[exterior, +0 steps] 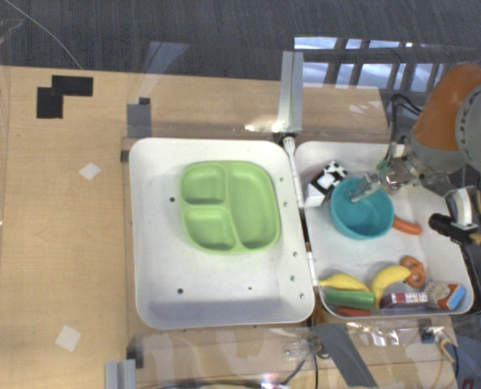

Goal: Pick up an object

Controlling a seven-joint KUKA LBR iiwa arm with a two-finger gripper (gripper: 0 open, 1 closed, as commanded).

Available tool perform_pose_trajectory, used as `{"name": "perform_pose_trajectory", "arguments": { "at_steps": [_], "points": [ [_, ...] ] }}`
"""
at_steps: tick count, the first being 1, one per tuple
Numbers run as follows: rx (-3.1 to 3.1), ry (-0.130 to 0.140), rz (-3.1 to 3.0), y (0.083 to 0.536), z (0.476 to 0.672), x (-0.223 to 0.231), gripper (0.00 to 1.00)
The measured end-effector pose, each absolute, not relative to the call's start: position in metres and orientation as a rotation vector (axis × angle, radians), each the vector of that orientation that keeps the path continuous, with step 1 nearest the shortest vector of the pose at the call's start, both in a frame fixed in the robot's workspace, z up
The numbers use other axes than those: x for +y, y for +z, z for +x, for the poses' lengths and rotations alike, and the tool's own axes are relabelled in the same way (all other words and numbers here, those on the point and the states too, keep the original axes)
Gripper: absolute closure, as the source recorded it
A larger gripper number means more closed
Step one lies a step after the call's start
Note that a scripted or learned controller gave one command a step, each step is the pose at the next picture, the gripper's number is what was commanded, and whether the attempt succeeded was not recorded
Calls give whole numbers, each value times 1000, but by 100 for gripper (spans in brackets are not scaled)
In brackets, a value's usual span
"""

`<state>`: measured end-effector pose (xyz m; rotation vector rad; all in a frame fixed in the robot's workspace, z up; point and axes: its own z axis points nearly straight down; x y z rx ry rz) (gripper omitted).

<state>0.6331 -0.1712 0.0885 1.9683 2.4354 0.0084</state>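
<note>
- The gripper [375, 183] hangs over the blue bowl [362, 211] in the right bin [459, 254], at the bowl's one o'clock rim, likely because that edge gives something to pinch.
- Whether it is released or clenched, I cannot tell.
- Other candidates crowd the bin's six o'clock wall: two bananas [345, 283], a pretzel [413, 270].
- The green plate [229, 206] sits alone in the left bin [155, 233].

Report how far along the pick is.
Done: the gripper has reached the right bin and sits at the teal bowl. In hand: nothing that I can make out. Left: grasping and lifting an object; the bowl, bananas and green tray all rest in their bins.
</note>
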Motion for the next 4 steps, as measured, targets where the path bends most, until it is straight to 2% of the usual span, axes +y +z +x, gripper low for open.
{"name": "perform_pose_trajectory", "arguments": {
  "at_steps": [1,2,3,4],
  "points": [
    [2511,9,1868,90,592,-179,0],
    [2319,13,2100,90,573,-179,0],
    [2322,20,2090,103,575,-178,100],
    [2286,16,2138,220,585,-127,100]
  ]
}}
